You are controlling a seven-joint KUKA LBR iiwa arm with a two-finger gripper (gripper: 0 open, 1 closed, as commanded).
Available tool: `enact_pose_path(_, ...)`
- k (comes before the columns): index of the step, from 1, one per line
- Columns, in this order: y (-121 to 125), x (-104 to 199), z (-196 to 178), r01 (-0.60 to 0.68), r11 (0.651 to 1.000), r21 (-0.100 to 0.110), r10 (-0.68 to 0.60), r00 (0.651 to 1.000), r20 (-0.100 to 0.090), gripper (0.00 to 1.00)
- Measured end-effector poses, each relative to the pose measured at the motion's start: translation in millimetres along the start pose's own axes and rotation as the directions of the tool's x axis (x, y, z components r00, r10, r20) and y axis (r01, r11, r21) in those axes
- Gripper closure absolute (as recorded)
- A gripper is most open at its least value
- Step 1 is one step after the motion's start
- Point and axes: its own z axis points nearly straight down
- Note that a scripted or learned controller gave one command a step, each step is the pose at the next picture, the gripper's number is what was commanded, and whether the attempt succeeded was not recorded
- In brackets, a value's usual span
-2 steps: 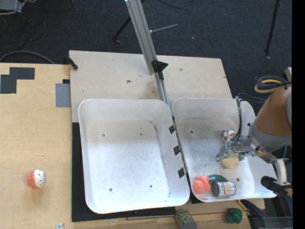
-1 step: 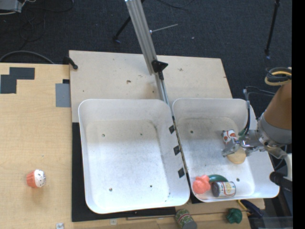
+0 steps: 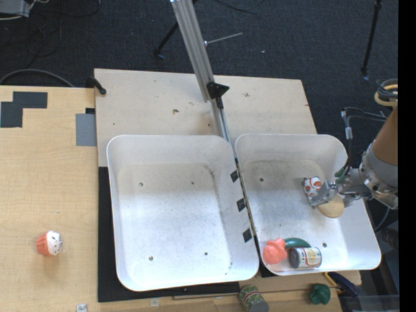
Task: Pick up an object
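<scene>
The right bin is holding a tan rounded object near its right wall, with the claw sitting just above it; whether it is gripping, I cannot tell. A pink ball, a green object and a dark can are lying along the front edge.

Two white bins; one can.
</scene>
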Motion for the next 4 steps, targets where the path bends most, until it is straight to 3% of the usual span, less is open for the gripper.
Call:
enact_pose_path(1, 0.9, -0.8, -50.2, 0.0, 1.0, -0.002, 0.0, 1.0, 0.001, 1.0)
enact_pose_path(3, 36.7, 88.1, -26.6, 0.003, 1.0, 0.005, -0.003, 1.0, -0.002, 1.0)
enact_pose_path(4, 53.1, 146.2, -31.0, 0.004, 1.0, 0.003, -0.004, 1.0, -0.003, 1.0)
